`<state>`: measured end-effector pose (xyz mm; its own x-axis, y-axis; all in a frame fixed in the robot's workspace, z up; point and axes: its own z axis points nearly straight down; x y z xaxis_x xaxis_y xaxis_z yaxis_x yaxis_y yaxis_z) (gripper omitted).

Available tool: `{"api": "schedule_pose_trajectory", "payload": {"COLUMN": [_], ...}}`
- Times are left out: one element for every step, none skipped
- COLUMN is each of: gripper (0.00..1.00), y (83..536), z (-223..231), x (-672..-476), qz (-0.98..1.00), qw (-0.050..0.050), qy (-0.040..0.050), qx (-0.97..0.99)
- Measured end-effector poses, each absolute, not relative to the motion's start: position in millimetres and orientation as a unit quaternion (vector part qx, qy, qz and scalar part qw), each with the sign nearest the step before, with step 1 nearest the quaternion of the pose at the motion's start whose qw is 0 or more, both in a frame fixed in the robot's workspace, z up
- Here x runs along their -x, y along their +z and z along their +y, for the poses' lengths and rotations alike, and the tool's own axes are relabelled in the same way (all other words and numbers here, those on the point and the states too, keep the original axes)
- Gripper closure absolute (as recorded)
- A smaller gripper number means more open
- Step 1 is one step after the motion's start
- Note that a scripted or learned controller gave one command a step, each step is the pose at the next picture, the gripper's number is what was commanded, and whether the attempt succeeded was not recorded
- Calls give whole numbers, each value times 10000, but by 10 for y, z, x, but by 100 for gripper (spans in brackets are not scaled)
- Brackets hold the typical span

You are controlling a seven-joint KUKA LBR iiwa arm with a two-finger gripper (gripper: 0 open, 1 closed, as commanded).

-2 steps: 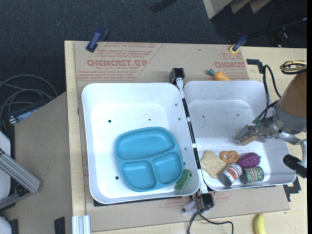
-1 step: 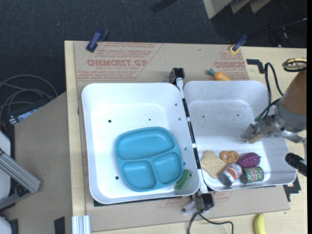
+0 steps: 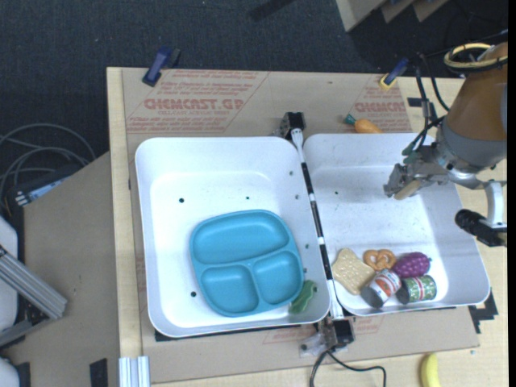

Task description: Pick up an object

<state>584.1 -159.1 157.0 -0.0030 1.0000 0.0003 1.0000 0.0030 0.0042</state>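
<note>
Several small objects lie together at the front of the right bin: a cracker, a pretzel, a purple bunch of grapes, a small can with a red label and a green-labelled can. My gripper hangs over the back right part of that bin, well behind the pile. Nothing shows between its fingers. In the left bin a blue divided plate rests near the front, with a green object at its right front corner.
A small orange item lies on the cardboard behind the right bin. Blue clamps hold the board's back corners. A yellow object sits in front of the right bin. Cables lie on the floor at left.
</note>
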Motion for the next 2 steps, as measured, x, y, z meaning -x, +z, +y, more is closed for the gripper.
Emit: {"api": "schedule_pose_trajectory", "payload": {"gripper": [100,0], "y": [2201,2195], "z": [-877,-886], "x": [-6346,-6340], "qz": [7079,7075], "qw": [8,4], "qy": [10,0], "qx": [-7063,-7067]}}
